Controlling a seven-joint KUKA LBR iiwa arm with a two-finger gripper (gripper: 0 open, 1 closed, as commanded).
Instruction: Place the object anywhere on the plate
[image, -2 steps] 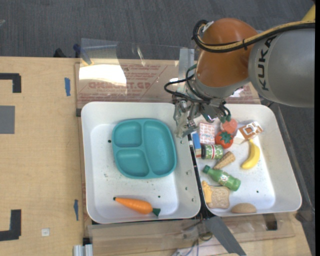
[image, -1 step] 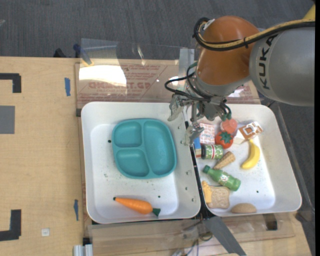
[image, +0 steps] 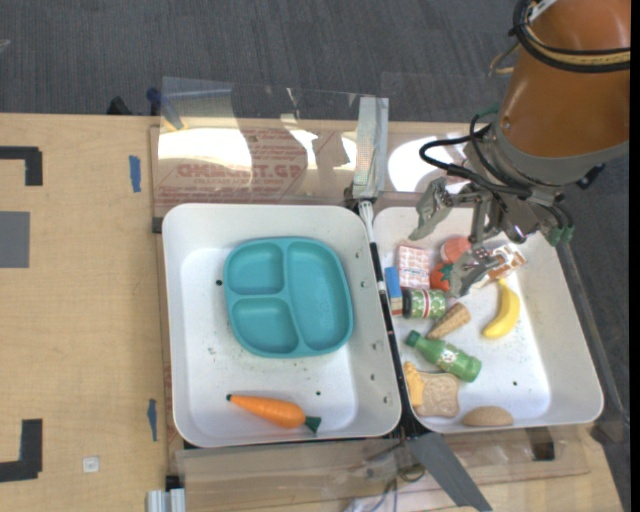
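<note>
While the grey arm with its orange band (image: 570, 70) fills the upper right of the frame, its hand (image: 470, 250) hangs low over the upper part of the right bin (image: 575, 375). One finger (image: 433, 212) splays out to the left and others point down toward the clutter, so the hand looks open, with nothing seen between the fingers, though cables and shine make that part hard to read.

Just below the fingers lie a small red-and-white carton (image: 413, 266), a red round item (image: 455, 249) and a little jar with a green label (image: 425, 303). A yellow banana (image: 503, 311) lies to their right. An ice-cream cone (image: 450, 320) sits beside the jar, and a green bottle (image: 445, 356) lies on its side beneath it. Near the bin's lower edge rest a slice of bread (image: 435, 393) and a tan, potato-like lump (image: 487, 416).

Left of the divider, the left bin (image: 190, 300) holds a teal three-compartment plate (image: 288, 295) near its middle. An orange carrot (image: 270, 410) lies well below the plate, near the bin's lower wall. Both bins sit on the tan worktop (image: 75, 300).
</note>
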